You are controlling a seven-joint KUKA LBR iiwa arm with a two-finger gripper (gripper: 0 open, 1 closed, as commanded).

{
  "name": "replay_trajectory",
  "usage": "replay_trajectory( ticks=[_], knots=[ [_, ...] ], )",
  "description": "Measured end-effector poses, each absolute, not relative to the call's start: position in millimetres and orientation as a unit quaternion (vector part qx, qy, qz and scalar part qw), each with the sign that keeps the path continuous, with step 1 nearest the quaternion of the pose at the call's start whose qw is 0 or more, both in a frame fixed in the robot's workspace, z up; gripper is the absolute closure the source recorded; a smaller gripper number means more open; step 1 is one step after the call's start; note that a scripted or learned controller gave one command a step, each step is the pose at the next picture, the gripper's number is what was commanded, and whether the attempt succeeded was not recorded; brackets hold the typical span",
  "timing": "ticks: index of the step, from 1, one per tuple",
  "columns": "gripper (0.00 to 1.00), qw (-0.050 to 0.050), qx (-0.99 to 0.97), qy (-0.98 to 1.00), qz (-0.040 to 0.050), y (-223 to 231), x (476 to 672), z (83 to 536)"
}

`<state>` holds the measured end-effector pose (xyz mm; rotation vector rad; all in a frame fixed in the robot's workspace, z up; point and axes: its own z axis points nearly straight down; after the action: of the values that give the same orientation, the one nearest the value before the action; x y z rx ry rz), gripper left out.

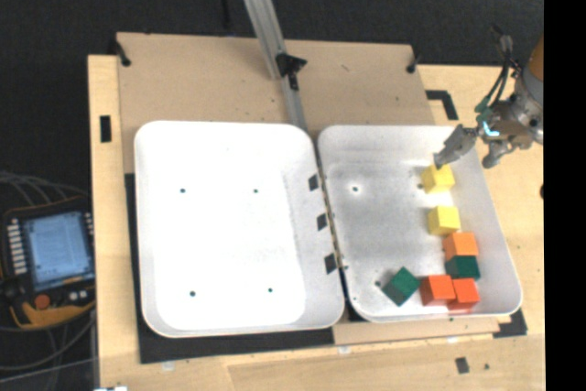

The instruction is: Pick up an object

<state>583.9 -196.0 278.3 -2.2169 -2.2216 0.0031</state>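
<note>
The right bin (385,197) holds several blocks along its right side. A yellow block (438,178) lies highest, with a second yellow block (445,219) below it. Further down come an orange block (461,244) and a dark green block (463,266). Two orange blocks (450,290) sit side by side at the bottom, and a green block (399,286) lies tilted to their left. My gripper (465,157) hangs over the bin's upper right corner, open. Its left finger (448,148) ends just above the top yellow block, and nothing is between the fingers.
The left bin (224,224) lies beside the right one. A slanted metal pole (261,14) rises from behind the bins. A handheld control pendant (50,252) sits off the bench at the left.
</note>
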Motion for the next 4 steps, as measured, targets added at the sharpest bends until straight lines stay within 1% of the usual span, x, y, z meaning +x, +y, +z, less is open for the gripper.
replay_trajectory(
  ticks=[1, 2, 3, 4],
  knots=[
    [0.00, -0.001, -0.706, -0.708, 0.0000, -196, 584.6, 281],
    [0.00, 0.001, -0.707, -0.707, 0.0022, -197, 586.2, 218],
    [0.00, 0.001, -0.708, -0.706, 0.0022, -196, 590.1, 156],
    [0.00, 0.000, -0.708, -0.706, 0.0017, -197, 589.3, 104]
  ],
)
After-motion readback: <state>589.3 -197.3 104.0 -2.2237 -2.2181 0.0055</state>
